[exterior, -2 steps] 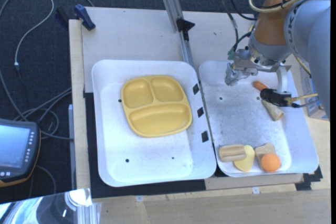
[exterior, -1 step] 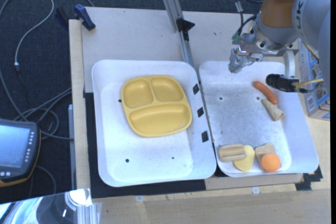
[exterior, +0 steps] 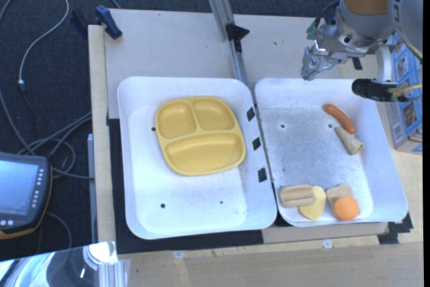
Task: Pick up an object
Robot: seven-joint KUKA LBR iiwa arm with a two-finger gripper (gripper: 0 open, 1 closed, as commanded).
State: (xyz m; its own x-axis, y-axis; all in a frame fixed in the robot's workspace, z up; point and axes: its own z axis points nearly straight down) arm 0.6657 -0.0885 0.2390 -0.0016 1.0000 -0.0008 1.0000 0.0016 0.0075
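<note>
Camera view — claw (exterior: 313, 68) above right bin's (exterior: 295, 87) far rim, finger spacing perhaps indiscernible.

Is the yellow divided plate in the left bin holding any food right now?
Empty. The yellow three-compartment plastic plate lies flat, right side up, in the left white bin, and all three compartments show bare yellow.

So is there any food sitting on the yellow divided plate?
No, the yellow divided plate in the left bin has nothing in its three compartments.
</note>
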